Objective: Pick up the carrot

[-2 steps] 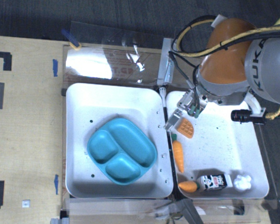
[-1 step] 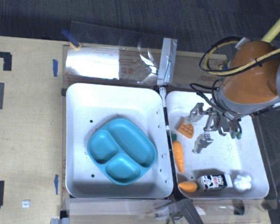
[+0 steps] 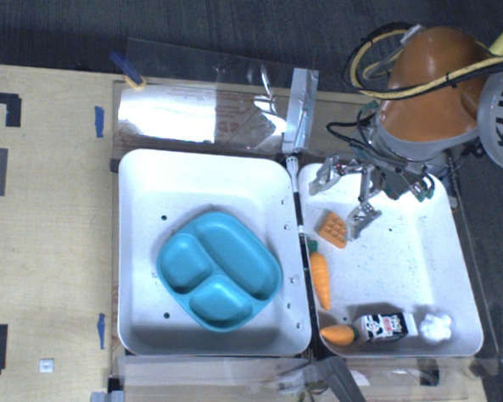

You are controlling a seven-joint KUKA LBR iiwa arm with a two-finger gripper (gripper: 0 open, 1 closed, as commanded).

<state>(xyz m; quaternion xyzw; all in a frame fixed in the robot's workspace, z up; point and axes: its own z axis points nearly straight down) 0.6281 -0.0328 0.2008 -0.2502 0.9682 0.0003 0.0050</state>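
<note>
Lying against the right bin's left wall: carrot. Hovering near that bin's far edge: gripper, fingers apart, clamped on nothing, just beside waffle.

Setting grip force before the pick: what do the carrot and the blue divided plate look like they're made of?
The carrot looks like moulded plastic toy food: even orange, smooth with a slight sheen, a small green stub at its top end. The blue divided plate also looks like plastic, matte to satin, one flat colour with soft rounded compartment walls. Both are judged by look alone; hardness can't be told.
</note>
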